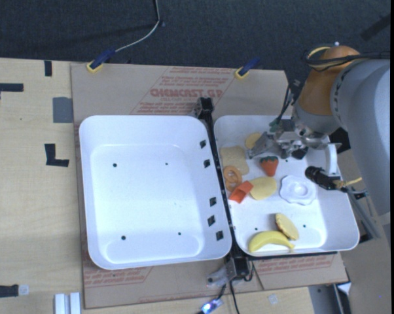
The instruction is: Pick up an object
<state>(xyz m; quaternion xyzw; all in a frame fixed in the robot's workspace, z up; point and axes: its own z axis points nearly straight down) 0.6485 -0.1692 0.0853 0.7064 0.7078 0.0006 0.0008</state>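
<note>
Strawberry (269,166), red with a green top, lies in the right bin (334,241) directly under the gripper (270,150), among a banana (270,242), a white egg-like piece (296,191), an orange block (240,191) and pale bread-like pieces. Whether the fingers are spread or closed I cannot tell. Nothing looks lifted, so the pick seems barely begun: grasping and raising remain. The left bin (95,175) sits alongside.
</note>
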